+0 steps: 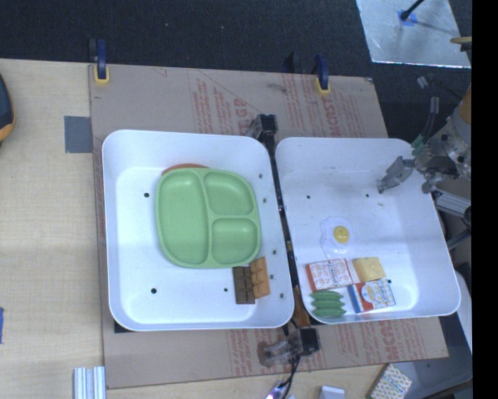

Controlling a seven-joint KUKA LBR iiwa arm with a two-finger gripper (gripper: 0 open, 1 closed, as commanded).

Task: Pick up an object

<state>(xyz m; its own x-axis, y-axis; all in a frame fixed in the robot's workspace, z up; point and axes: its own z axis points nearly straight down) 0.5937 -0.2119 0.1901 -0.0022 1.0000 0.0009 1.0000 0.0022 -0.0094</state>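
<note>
1. The left bin [120,248] sits on the counter [41,223], pressed up against the right bin's left wall. A green divided plate [207,217] lies flat in its middle, with something orange-red [184,168] peeping from under the plate's far edge. A small brown block [250,281] rests at the plate's near right corner. My guess is these are spare candidates parked away from the arm's side.

2. The right bin [415,231] is the landmark. Its loose things are huddled in the near half: a clear lid with a yellow centre [339,235] towards the middle, then a red-and-white packet [329,273], a yellow piece [368,268], a green pod-like item [328,303] and a red-white-blue carton [373,295] along the near wall. Any of them could be the object to lift, and all lie untouched.

3. The hand [396,175] hovers at the right bin's far right corner, well apart from that cluster. It carries nothing, and I cannot tell how wide its fingers stand. It looks poised at the arm's entry side, before any reach.
</note>
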